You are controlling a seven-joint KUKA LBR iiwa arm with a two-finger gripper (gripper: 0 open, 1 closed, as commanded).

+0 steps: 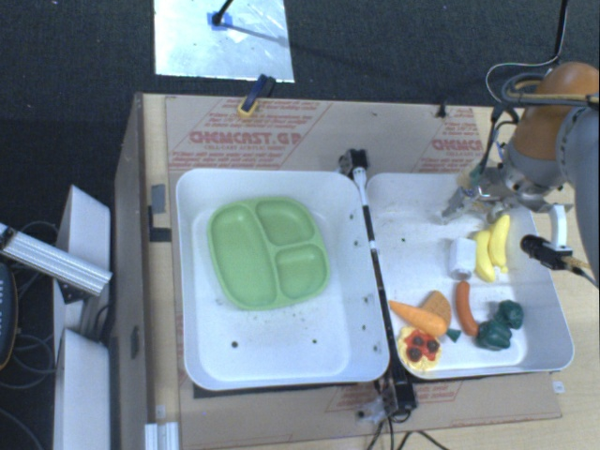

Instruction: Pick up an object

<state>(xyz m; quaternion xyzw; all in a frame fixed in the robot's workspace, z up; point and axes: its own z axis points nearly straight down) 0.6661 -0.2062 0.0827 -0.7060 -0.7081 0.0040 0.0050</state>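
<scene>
Green divided tray (268,253) lying in the left bin (202,345). Cardboard sheet (281,129) under both bins. Shiny foil square (222,24) on the dark floor beyond.

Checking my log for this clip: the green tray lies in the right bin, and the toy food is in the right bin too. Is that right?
Not quite. The green tray lies in the left bin, as the camera view shows. The toy food is indeed in the right bin.
</scene>
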